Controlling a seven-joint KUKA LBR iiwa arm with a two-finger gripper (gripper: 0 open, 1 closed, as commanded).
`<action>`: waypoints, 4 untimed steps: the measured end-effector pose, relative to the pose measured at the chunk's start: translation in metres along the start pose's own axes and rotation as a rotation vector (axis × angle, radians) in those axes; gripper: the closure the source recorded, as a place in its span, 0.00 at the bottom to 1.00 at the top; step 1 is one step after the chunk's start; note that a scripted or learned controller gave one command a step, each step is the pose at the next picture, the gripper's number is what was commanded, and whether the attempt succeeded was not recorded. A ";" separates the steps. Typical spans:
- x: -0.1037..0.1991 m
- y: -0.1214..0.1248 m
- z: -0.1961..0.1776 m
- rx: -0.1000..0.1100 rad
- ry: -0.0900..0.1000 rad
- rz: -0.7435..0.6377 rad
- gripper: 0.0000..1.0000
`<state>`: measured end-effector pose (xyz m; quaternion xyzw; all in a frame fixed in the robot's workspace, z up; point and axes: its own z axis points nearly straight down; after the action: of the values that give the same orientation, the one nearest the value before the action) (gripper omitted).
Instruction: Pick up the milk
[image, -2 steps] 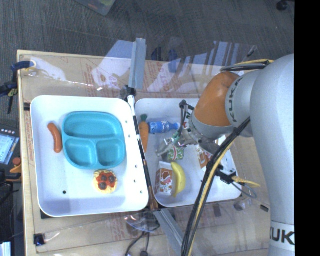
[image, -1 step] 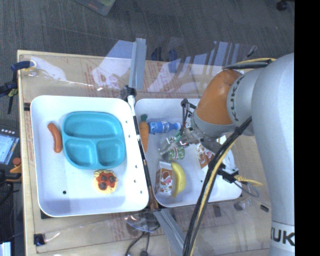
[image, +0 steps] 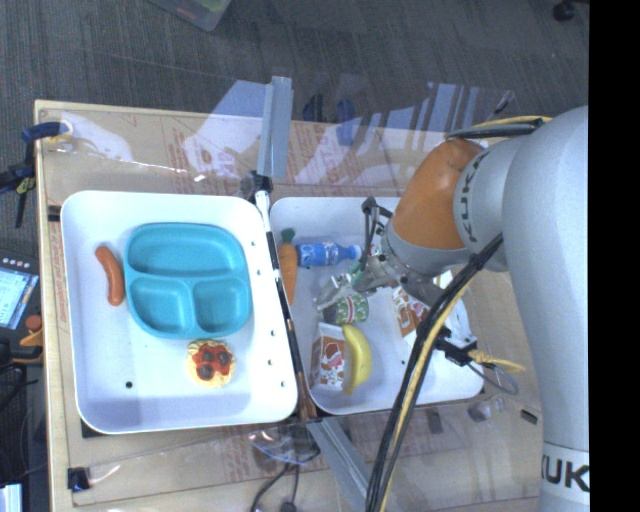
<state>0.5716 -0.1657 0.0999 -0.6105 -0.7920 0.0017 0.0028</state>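
A small brown and white milk carton (image: 327, 362) lies at the front of the right bin (image: 330, 212), touching a yellow banana (image: 357, 358) on its right. My gripper (image: 356, 285) reaches down into the middle of that bin, just behind the carton and over a green and white packet (image: 349, 308). Its tips are lost among the clutter. A second, similar brown and white carton (image: 407, 314) lies to the right, partly hidden under the arm and a cable.
A blue-labelled water bottle (image: 325, 254) and an orange carrot (image: 289, 270) lie at the back left of the right bin. The left bin (image: 90, 380) holds a blue divided plate (image: 188, 277), a sausage (image: 111, 273) and a small pizza toy (image: 209, 361).
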 end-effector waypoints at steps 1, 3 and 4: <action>0.025 0.038 0.007 -0.005 -0.009 0.000 0.00; -0.043 -0.013 0.000 -0.002 0.000 -0.090 0.00; -0.019 -0.104 -0.068 -0.003 0.000 0.028 0.00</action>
<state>0.4762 -0.2105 0.1689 -0.6216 -0.7833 0.0006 0.0020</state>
